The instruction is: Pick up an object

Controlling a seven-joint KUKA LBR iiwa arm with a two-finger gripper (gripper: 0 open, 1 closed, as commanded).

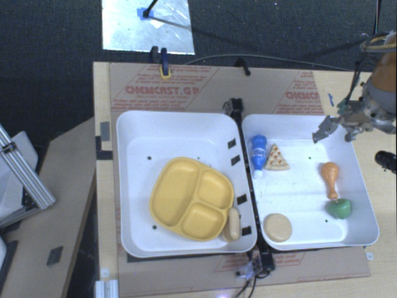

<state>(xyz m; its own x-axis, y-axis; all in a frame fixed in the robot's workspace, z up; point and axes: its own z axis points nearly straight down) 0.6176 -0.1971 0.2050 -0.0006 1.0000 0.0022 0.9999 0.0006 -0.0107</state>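
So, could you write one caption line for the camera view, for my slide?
Open gripper above the right bin holding toy food; yellow tray in the left bin.

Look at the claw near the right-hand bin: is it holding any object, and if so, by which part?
Nothing is held. The claw hangs open over the right bin's far corner, with nothing between its fingers; the drumstick lies apart below it.

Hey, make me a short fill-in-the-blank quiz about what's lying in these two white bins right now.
1. The yellow divided tray lies in the ____ bin.
2. The blue bottle lies beside the ____ slice.
3. The green toy lies just below the orange ____.
4. The claw hangs over the right bin's ____ corner.

Missing words: left; pizza; drumstick; upper right
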